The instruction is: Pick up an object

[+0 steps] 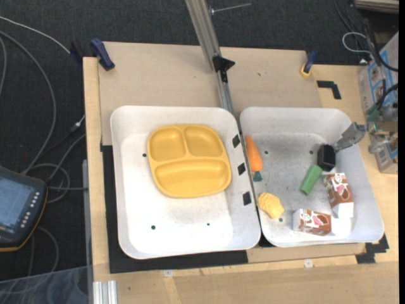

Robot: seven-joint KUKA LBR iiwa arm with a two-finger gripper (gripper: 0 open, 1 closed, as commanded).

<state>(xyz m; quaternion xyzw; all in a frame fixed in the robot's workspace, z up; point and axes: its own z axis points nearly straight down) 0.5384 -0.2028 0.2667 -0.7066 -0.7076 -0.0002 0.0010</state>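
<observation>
Just left of the gripper [350,135], at the right bin's [278,116] right rim, sits a black object [326,156]. Beyond it, down-left, a green block [311,179] lies slanted. Whether the pincer is open or closed, I cannot tell.

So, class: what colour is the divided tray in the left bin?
Yellow: the divided tray shows clearly in the camera view.

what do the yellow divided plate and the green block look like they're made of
Yellow divided plate: likely moulded plastic, matte to satin, with one even colour and soft rounded compartment edges. Green block: probably plastic or painted wood, with a flat uniform colour and no visible grain; too small to settle.
</observation>
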